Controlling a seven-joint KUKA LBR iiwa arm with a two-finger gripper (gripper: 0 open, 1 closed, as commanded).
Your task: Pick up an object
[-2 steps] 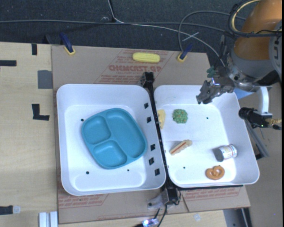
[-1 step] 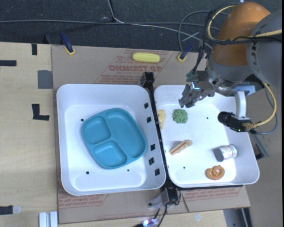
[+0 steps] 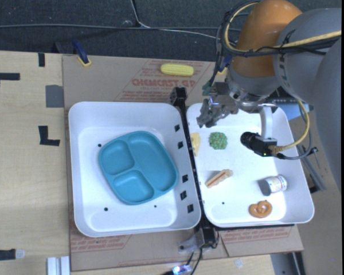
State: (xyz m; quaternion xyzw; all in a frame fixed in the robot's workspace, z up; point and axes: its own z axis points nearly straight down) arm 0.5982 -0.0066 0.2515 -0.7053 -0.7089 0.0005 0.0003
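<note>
Over the right bin's (image 3: 298, 208) upper left corner you see the tool (image 3: 209, 114) hanging, and whether it is apart or together you cannot tell. Just below it lies a green broccoli piece (image 3: 218, 140), with a yellow piece (image 3: 195, 143) near the left wall, a carrot-like stick (image 3: 218, 177), a silver can (image 3: 273, 185) and a pretzel (image 3: 260, 209). Your left bin (image 3: 83, 171) holds a blue divided tray (image 3: 137, 166), and a yellow banana (image 3: 176, 69) rests on the worktop (image 3: 23, 171).
</note>
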